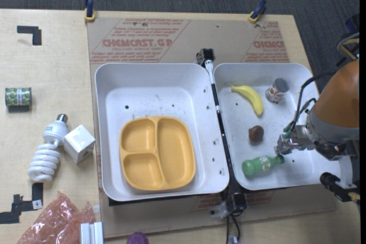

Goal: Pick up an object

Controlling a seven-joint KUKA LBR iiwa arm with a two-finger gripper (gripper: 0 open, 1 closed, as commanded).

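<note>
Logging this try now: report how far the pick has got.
Done: the tool is down in the right bin, at the cap end of the green bottle. In hand: nothing visibly; the bottle lies on the bin floor. Left: grasp and lift. The banana and brown ball lie untouched.

Brown sheet (143,37) under bins: red print "CHEMCAST", repeated at right; smaller lines illegible.

The grey arm comes in from the right with its orange band up high. Its gripper (284,146) hangs low, pointing left, with the wrist just behind the fingers
</note>
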